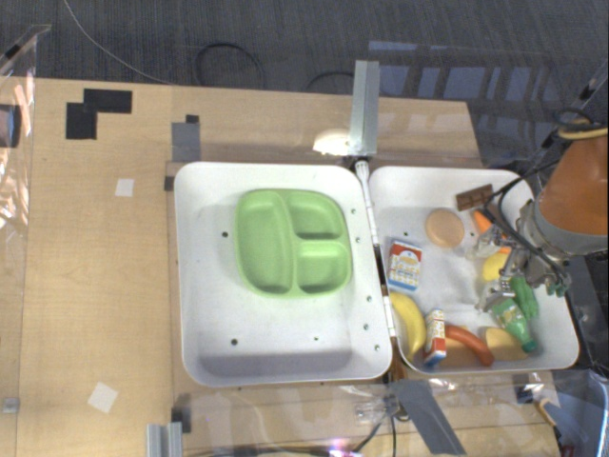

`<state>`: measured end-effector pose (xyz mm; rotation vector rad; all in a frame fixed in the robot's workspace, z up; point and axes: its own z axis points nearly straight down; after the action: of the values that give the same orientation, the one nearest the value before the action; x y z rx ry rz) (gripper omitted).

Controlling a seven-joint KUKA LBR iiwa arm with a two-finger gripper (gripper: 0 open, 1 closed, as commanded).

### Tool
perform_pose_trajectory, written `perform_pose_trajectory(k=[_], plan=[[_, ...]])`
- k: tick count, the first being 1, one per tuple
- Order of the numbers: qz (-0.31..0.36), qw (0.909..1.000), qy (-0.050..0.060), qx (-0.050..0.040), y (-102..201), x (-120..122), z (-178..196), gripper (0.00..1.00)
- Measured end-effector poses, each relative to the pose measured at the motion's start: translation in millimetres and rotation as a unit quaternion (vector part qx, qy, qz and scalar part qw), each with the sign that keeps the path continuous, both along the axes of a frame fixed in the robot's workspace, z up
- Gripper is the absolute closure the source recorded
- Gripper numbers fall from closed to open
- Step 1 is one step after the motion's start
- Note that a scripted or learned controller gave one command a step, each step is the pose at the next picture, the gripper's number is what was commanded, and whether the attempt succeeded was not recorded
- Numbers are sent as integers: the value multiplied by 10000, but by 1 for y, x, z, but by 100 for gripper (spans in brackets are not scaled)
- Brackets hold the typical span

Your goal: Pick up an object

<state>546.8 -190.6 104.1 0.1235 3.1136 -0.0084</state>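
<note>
- The gripper (507,286) hangs low in the right bin (419,184), near its 3 o'clock wall.
- Whether it is parted or closed — I cannot tell.
- A green bottle (522,314) lies just at its 5 o'clock, its long axis running roughly 11 to 5.
- Small yellow piece (491,266) at 11 o'clock — close too.
- Crowded around: banana (410,320), sausage (468,341), carton (405,266).
- The left bin (205,255) holds a green tray (290,242).

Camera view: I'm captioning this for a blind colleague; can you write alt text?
The arm's gripper hangs over the right bin, among a banana, green bottle and small carton. The left bin holds a green divided plate.
</note>
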Motion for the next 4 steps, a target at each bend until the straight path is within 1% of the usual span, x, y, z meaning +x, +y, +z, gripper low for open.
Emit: perform_pose_trajectory(k=[1,2,3,4], plan=[[-419,9991,66,25,4,9,-15,0],[-1029,9947,58,36,19,22,-15,0],[-1329,9911,44,45,10,-3,-14,0],[-723,9974,54,37,-9,-11,-15,0]])
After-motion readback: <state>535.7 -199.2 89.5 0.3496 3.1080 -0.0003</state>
